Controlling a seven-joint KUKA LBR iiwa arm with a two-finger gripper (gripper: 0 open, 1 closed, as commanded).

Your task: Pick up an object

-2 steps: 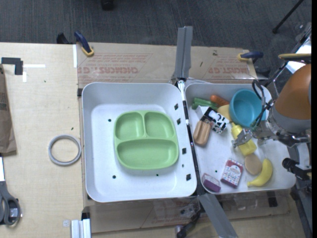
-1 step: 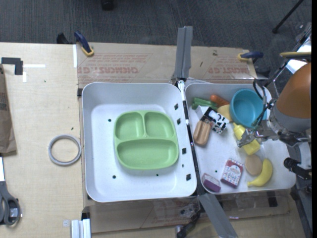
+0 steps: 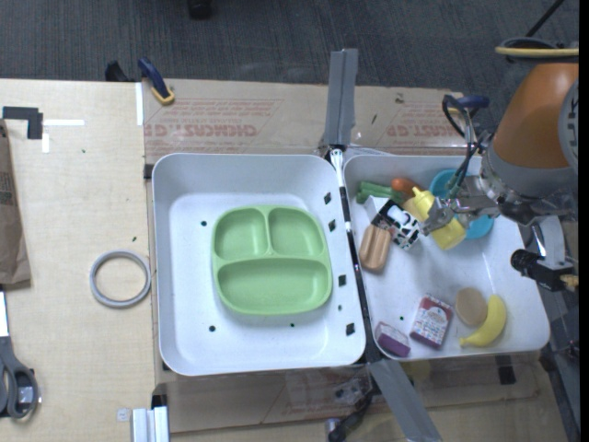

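Observation:
The right bin [image 3: 405, 288] holds several small items. At its far side lie a green piece [image 3: 373, 191], an orange piece [image 3: 402, 185], a yellow toy [image 3: 422, 201], a yellow cup [image 3: 448, 237] and a blue cup [image 3: 479, 225]. A black-and-white toy [image 3: 398, 225] and a brown cylinder [image 3: 374, 247] sit near the divider. Close to the front are a red packet [image 3: 431, 321], a purple item [image 3: 393, 342], a tan disc [image 3: 471, 306] and a banana [image 3: 489, 324]. My gripper [image 3: 451, 210] hangs low over the yellow and blue cups, and the wrist hides what is right under it.
A green divided plate [image 3: 271, 261] lies in the left bin [image 3: 175, 274]. On the bench to the left are a grey ring [image 3: 120, 277] and scissors [image 3: 17, 387]. The arm's orange band [image 3: 545, 118] looms over the right bin's far right corner.

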